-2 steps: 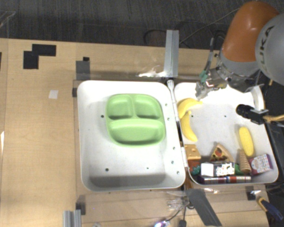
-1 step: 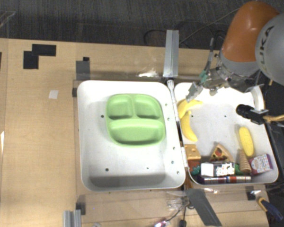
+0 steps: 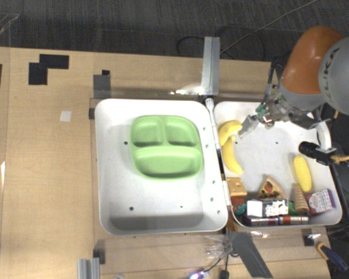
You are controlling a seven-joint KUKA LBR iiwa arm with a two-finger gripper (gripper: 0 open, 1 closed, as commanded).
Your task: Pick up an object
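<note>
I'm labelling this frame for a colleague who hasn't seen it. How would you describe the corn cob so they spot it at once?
Look in the right bin, along its right-hand wall. The corn cob lies there, lengthwise. Unlike the smooth curved bananas at the bin's left wall, it is short, straight and bumpy.

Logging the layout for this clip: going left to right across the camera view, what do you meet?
Green divided plate in the left bin → banana at the right bin's left wall → end effector → corn cob → arm's orange band.
</note>
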